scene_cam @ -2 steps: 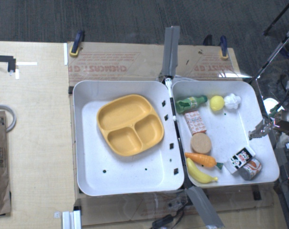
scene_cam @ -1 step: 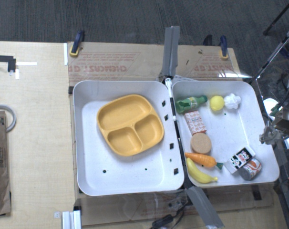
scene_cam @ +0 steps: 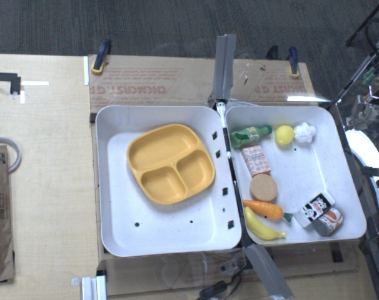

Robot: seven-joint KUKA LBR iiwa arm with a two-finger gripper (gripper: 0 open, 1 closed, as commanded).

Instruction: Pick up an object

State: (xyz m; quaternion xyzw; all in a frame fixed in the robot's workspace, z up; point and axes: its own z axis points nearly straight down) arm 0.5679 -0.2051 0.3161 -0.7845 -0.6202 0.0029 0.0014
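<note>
The pickable things all lie in the right bin (scene_cam: pixel 339 167): a carrot (scene_cam: pixel 262 209) and a banana (scene_cam: pixel 261 226) lie side by side near the front, long axes running left to right. At the right edge, where the arm reaches in, the view is too cluttered to make out the gripper, so I cannot tell its state.

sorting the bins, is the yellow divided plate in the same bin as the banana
No, the yellow plate lies alone in the left bin, while the banana is in the right bin.

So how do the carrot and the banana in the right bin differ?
The carrot is orange with a green stem end and lies nearly straight; the banana is yellow and curved. The carrot sits above the banana in the camera view, next to a round brown disc. Both lie flat, close together.
</note>
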